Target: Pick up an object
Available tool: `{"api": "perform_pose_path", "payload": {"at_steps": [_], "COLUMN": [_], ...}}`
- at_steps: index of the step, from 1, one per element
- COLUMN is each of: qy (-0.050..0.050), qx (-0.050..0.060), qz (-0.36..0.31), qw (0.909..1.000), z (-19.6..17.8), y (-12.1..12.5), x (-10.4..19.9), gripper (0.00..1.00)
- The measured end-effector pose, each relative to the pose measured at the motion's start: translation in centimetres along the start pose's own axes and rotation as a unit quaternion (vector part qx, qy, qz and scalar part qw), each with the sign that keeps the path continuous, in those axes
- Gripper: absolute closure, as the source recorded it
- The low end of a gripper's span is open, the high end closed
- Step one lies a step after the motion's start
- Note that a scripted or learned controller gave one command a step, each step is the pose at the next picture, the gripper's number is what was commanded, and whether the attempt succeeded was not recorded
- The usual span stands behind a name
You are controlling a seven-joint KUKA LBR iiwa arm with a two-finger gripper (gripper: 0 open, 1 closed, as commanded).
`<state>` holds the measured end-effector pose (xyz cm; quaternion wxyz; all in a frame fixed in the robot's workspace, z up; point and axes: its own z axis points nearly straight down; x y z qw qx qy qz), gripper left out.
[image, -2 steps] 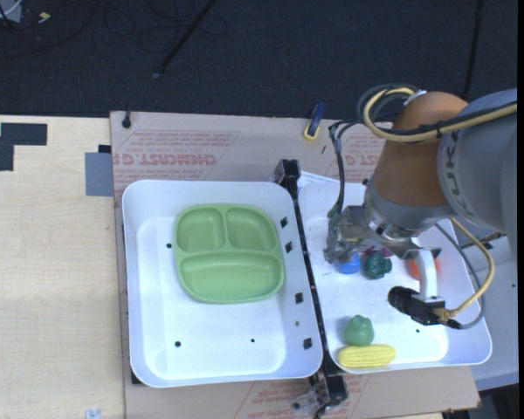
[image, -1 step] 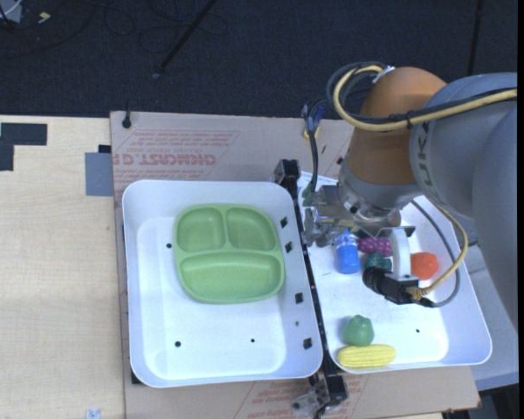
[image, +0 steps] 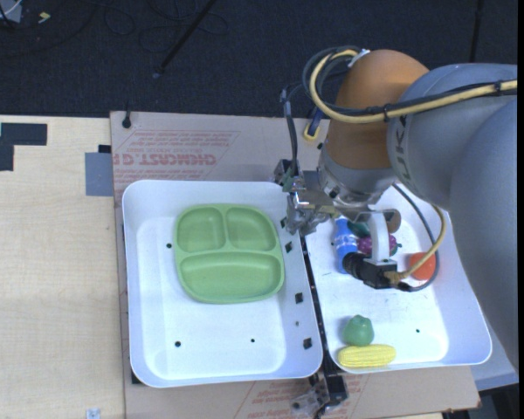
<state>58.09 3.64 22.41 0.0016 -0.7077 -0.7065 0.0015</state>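
1. The grey arm [image: 454, 138] comes in from the right, and its orange band [image: 375, 94] sits high over the back of the right bin [image: 458, 326].
2. The gripper [image: 310, 206] hangs at the back left corner of that bin, right by the rims where the two bins meet.
3. From where I stand the wrist covers the working end. I cannot tell how far open the gripper is, or whether it has hold of anything.
4. The nearest loose thing is a blue object [image: 344, 234], just to the right of the gripper and partly under the wrist. I cannot tell whether the two touch.
5. Beside the blue object lies a small cluster with purple and white in it [image: 377, 241], too crowded to make out.
6. An orange object [image: 425, 269] shows a little further right, half hidden behind cable.
7. Toward the front of the right bin, well apart from the gripper, a green round object [image: 359, 330] rests on the floor. A yellow corn cob [image: 365, 356] lies on its side just in front of it, against the front wall.
8. The left bin [image: 223, 343] holds a green divided plate [image: 229, 253], lying flat with two small compartments at the back and a long one in front.
9. Both bins sit on a cardboard sheet [image: 183, 151] on the pale bench [image: 44, 278].
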Motion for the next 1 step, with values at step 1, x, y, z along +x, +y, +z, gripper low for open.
{"api": "perform_pose_path", "payload": {"at_steps": [1], "qy": [0.000], "qx": [-0.001], "qz": [0.000], "qw": [1.0000], "z": [0.45], "y": [2.50], "x": [2.77], "gripper": [1.00]}}
